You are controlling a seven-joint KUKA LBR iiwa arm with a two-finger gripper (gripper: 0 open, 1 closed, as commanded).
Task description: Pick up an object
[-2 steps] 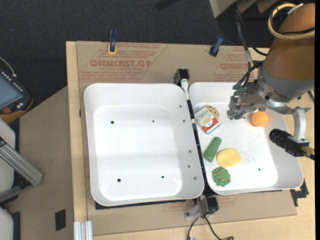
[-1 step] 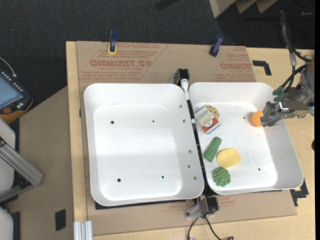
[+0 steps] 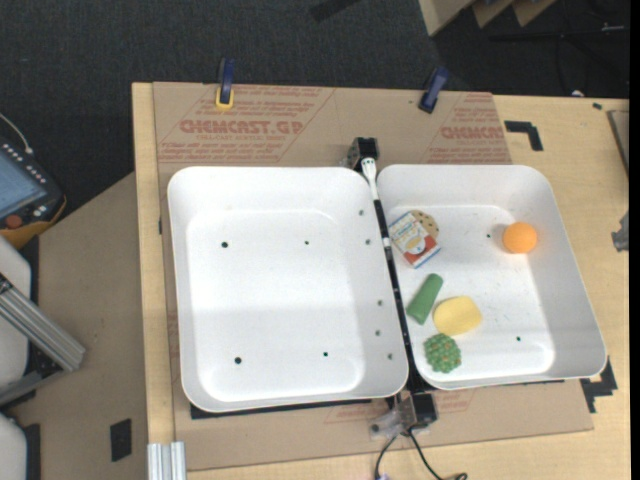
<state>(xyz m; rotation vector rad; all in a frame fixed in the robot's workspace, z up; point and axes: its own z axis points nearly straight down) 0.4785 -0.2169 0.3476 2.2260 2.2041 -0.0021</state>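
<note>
- Across my surface [image 3: 150, 268], two white bins sit touching, side by side.
- Right bin [image 3: 572, 288]: small carton [image 3: 412, 238], orange ball [image 3: 519, 238], green stick [image 3: 425, 297], yellow lump [image 3: 457, 315], green knobbly piece [image 3: 442, 353].

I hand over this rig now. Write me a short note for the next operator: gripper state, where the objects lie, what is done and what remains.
Gripper: its state cannot be reported from this view.
Objects: all lie in the right bin. A small snack box sits near the divider, an orange ball toward the far right, a green cucumber-like piece, a yellow lemon-like piece beside it, and a green broccoli-like piece at the front.
Left bin: white, four small holes.
Done: nothing lifted yet.
Left: pick up one object.
</note>
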